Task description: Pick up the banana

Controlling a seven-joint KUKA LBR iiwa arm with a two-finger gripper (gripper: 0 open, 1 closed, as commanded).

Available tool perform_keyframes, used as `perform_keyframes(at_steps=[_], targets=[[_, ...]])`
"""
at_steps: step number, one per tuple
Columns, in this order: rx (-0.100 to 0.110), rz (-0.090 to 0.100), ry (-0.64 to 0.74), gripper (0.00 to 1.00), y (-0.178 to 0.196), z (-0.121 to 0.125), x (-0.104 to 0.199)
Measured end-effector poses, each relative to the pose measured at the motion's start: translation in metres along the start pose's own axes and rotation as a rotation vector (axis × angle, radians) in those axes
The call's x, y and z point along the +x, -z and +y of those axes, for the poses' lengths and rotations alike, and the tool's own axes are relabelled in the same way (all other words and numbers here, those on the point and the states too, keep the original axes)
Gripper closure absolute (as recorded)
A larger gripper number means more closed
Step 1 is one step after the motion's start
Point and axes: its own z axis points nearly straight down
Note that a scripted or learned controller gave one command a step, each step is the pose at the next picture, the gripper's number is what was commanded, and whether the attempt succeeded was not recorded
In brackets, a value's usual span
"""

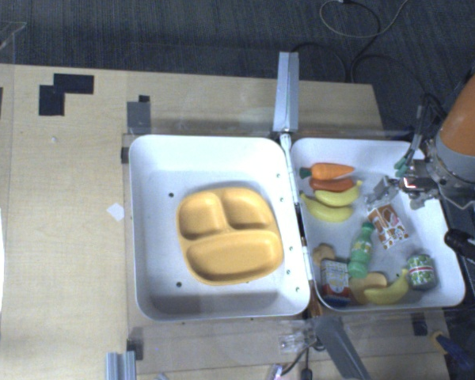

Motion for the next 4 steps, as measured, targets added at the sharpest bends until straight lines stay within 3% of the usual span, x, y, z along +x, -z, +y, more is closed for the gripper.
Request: perform_keyframes(at_steps=[1, 2, 3, 4], targets=[[0.0, 0.0, 0.017, 0.0, -0.066, 0.064, 0.06], [-0.011, 0.0, 0.001, 0.0, -0.118, 0.055, 0.038], [-0.014, 0.003, 0.002, 1.0, -0.109, 0.057, 0.04], [-0.014, 0.003, 0.002, 0.0, -0.109, 0.057, 0.04]])
